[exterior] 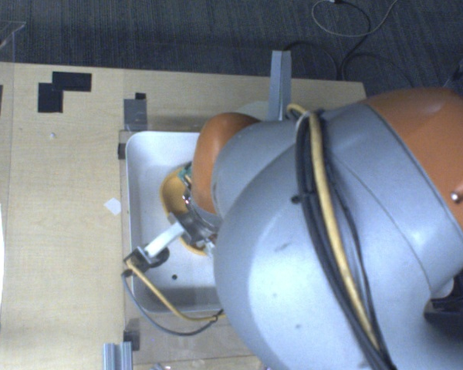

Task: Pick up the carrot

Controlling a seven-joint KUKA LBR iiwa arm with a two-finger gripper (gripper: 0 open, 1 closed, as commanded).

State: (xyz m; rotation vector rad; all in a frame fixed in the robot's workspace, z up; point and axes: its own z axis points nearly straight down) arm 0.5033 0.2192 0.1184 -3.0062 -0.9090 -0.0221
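Note:
The grey arm with its orange band reaches over the left white bin and covers most of it. An orange-yellow rounded thing lies in the bin, partly under the wrist; I cannot tell if it is the carrot. A small teal-green bit shows just above it at the arm's edge. The gripper sits low in the bin, right beside the orange-yellow thing, mostly hidden beneath the wrist.
The arm's big grey body hides the right bin and the bin's right half. The wooden bench lies to the left, with black marks at the back. Grey posts stand at the bin's corners.

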